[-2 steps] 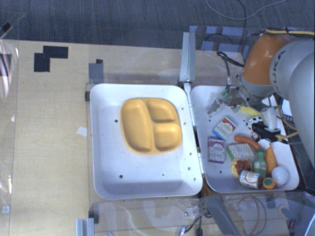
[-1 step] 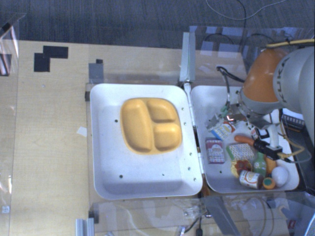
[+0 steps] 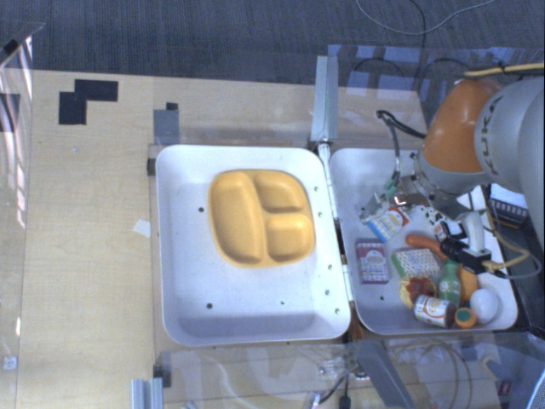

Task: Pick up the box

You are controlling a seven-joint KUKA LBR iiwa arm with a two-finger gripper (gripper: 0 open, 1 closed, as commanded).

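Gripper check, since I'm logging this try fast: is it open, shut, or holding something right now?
Gripper: cannot be told; it sits low in the right bin over the packets, with no box seen in its grasp.

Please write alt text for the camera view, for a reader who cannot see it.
A grey and orange robot arm reaches from the right over the right white bin, its tool low among crowded toy groceries, beside a small box. The left white bin holds a yellow divided tray.
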